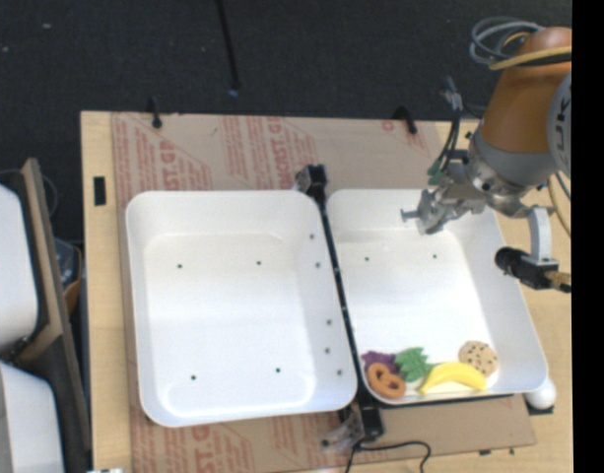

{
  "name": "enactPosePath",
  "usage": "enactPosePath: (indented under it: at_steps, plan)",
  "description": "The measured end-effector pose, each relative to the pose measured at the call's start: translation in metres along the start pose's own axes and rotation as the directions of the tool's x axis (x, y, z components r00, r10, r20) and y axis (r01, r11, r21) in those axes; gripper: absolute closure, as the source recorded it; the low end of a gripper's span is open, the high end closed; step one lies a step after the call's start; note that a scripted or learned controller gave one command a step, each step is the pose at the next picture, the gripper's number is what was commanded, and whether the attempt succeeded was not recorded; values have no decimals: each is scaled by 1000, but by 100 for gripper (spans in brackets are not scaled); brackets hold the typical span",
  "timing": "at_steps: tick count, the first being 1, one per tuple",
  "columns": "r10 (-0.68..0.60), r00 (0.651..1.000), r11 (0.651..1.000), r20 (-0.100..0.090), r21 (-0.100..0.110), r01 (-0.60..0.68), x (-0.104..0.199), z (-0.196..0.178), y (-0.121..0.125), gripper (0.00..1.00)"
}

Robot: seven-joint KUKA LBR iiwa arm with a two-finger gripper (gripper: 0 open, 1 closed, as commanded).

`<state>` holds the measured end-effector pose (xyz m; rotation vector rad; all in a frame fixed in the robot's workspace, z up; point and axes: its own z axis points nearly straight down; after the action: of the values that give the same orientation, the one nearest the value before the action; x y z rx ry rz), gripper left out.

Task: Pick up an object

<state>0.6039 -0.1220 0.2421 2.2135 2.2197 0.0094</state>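
Over the far rim of the right bin (499,294) hangs the gripper (432,215) — whether it stands wide or narrow cannot be told. Well below it, crowded against the near wall, lie a pretzel (385,381), green leaf piece (414,362), banana (453,377) and cookie (478,357) — bare white floor lies between. The left bin (144,264) sits beside.

Arm (523,106) enters from right, wrist angled down-left; end effector (432,213) hanging low.
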Motion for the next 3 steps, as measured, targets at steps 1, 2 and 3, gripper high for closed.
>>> enactPosePath:
  at_steps: [1, 2, 3]
  plan:
    - [0, 1000, 1000, -1, 11, 0, 42, 43, 4, 100]
    - [0, 1000, 1000, -1, 6, 0, 90, 14, 1, 100]
    - [57, 998, 998, 3, 6, -57, -8, -10, -48, 100]
